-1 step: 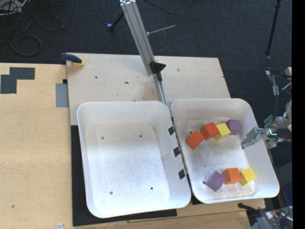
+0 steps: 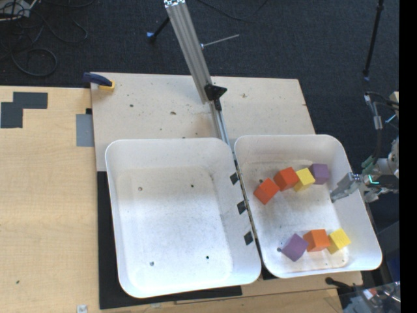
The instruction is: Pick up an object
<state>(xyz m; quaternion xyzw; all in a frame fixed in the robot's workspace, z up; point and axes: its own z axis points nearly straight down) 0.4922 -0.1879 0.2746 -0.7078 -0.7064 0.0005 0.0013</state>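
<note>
Blocks (image 2: 316, 240) near tool (image 2: 341, 189)

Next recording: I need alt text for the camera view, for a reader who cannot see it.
Seven small blocks lie in the right bin: a row of red, orange, yellow and purple, and nearer the camera a row of purple, orange and yellow. The tool sits at that bin's right rim, holding nothing visible, with the left bin beside.

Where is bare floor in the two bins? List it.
Left bin: its whole floor is bare. Right bin: bare strip between the upper row (orange cube to purple cube) and the lower row near the yellow cube. Crowded around both rows; the pincer sits at the right rim.
</note>
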